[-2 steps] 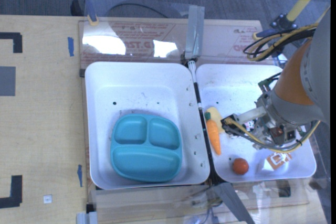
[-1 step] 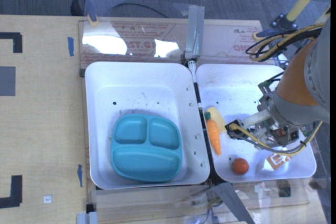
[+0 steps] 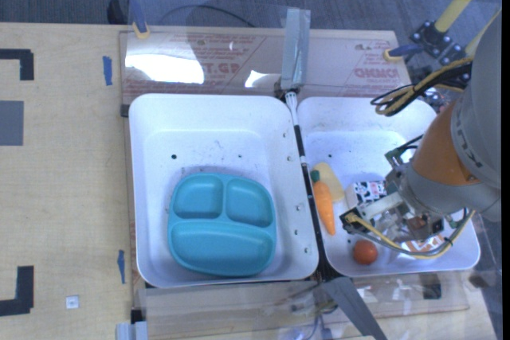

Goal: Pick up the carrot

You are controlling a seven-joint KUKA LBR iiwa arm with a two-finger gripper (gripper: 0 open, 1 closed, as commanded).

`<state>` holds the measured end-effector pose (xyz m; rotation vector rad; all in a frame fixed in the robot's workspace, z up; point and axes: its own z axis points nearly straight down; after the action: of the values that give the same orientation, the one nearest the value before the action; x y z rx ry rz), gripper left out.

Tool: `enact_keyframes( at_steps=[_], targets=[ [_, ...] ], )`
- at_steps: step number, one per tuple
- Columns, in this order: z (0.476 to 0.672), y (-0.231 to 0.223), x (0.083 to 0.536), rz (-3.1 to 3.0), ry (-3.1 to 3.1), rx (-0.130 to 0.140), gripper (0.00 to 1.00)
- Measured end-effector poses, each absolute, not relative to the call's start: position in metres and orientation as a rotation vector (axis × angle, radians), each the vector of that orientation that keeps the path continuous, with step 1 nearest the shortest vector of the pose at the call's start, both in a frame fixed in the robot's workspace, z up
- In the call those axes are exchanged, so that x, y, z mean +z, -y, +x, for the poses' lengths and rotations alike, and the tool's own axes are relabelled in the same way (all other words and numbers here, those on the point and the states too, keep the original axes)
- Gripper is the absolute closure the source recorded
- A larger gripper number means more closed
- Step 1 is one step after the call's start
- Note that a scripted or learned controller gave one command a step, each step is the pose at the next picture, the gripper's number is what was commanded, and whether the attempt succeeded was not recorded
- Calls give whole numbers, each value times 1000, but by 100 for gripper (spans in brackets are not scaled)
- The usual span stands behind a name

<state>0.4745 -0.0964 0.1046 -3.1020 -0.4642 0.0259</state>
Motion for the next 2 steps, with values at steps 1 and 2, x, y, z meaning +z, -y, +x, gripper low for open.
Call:
enact_keyframes(
  at_steps=[1, 2],
  targets=[
    [474, 95, 113, -3100, 470, 30, 100],
    [479, 30, 182, -3122, 326, 7, 100]
  ],
)
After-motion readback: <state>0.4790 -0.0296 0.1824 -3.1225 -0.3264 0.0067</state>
